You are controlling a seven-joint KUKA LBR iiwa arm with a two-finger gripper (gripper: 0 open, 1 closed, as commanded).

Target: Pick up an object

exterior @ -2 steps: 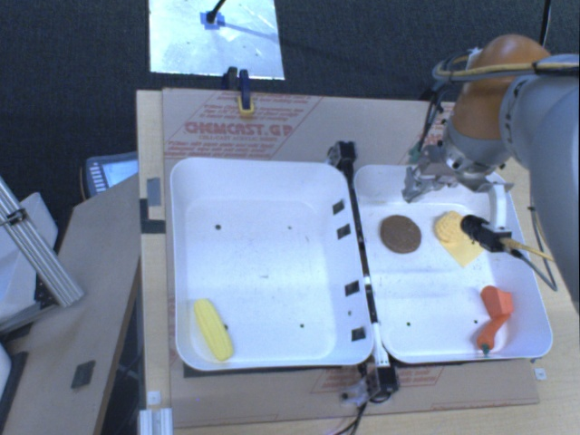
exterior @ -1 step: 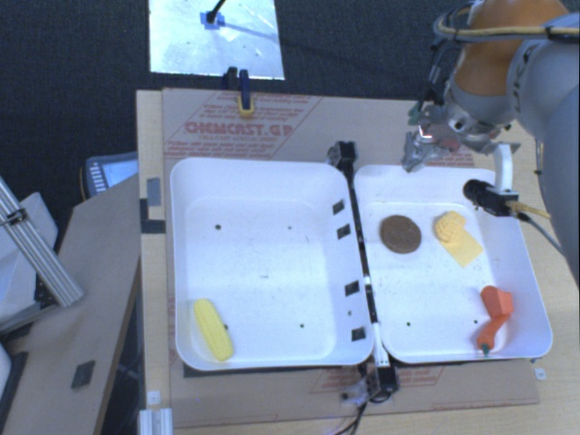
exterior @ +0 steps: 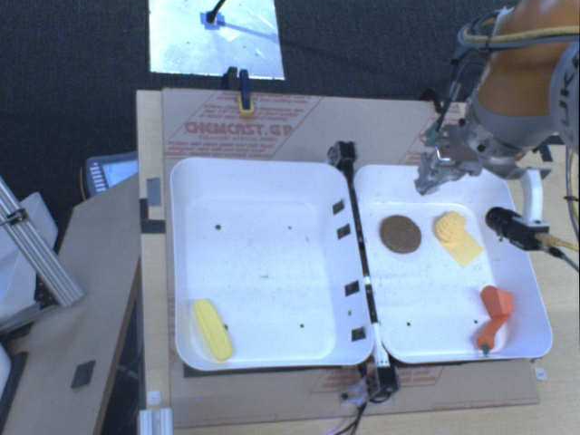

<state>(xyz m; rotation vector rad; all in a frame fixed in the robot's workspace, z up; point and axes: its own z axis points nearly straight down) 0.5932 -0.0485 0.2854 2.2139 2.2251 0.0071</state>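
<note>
Claw: the gripper (exterior: 433, 178) hangs over the right bin's (exterior: 426, 347) upper edge; whether it is apart or together cannot be told, and nothing shows in it.
Nearest objects: brown disc (exterior: 400, 234), yellow piece (exterior: 456, 236), just below.
Further: carrot (exterior: 492, 315) lower right; corn (exterior: 213, 328) lower left.
Progress: nothing lifted; the grasp remains.

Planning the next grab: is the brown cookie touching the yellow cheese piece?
Apart. The camera view shows bare white bin floor between the brown cookie and the yellow cheese piece.

You're looking at dark carpet floor (exterior: 72, 62) around the tabletop (exterior: 272, 116). A shiny metal sheet (exterior: 216, 25) lies far behind; an aluminium rail (exterior: 36, 252) sits left.
</note>
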